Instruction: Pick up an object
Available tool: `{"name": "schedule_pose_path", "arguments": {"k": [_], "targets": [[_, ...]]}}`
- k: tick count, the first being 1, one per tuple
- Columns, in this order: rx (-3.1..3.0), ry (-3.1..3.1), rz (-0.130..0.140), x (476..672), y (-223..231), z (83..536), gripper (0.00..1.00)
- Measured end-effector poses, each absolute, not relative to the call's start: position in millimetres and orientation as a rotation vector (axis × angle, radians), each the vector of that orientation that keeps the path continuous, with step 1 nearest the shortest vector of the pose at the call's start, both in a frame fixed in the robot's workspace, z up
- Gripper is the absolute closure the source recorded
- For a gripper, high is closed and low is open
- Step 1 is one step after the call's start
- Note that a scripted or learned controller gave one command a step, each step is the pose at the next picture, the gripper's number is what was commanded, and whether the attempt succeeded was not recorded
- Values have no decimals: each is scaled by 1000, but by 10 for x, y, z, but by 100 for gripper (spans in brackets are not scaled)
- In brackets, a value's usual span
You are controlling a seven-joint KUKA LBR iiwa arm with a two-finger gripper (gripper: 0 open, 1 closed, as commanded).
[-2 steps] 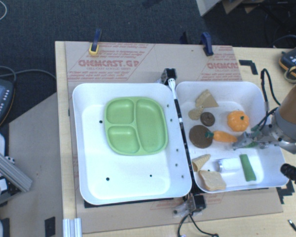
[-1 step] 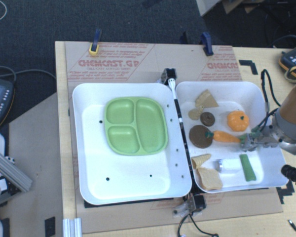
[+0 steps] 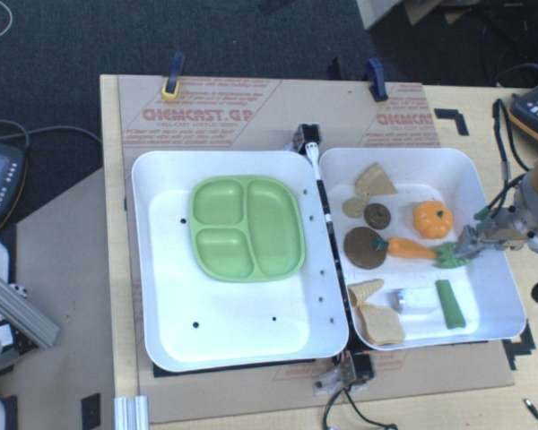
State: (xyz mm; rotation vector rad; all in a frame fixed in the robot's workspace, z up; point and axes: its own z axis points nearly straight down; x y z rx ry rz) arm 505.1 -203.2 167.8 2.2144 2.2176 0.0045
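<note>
Two white bins sit side by side on the bench: the left bin (image 3: 161, 330) bears a green divided plate (image 3: 247, 227), the right bin (image 3: 498, 285) a scatter of toy food. Among these lie a carrot (image 3: 411, 250), an orange pumpkin (image 3: 432, 219) and a green stick (image 3: 449, 304). The gripper (image 3: 473, 240) hangs at the carrot's leafy end; whether its jaws are clenched, I cannot tell.

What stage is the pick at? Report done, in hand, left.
Done: the gripper has reached the right bin, beside the carrot's leafy end. In hand: nothing visibly between its fingers. Left: grasp and lift; the carrot, pumpkin and green block lie in the bin.
</note>
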Motion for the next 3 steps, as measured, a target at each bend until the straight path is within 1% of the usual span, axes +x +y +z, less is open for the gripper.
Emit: {"name": "schedule_pose_path", "arguments": {"k": [1, 2, 3], "targets": [[2214, 2217, 4, 5067, -2038, 2217, 100], [2217, 2230, 2, 5186, -1507, 2120, 100], [2217, 2232, 2, 5239, -927, 2064, 100]]}}
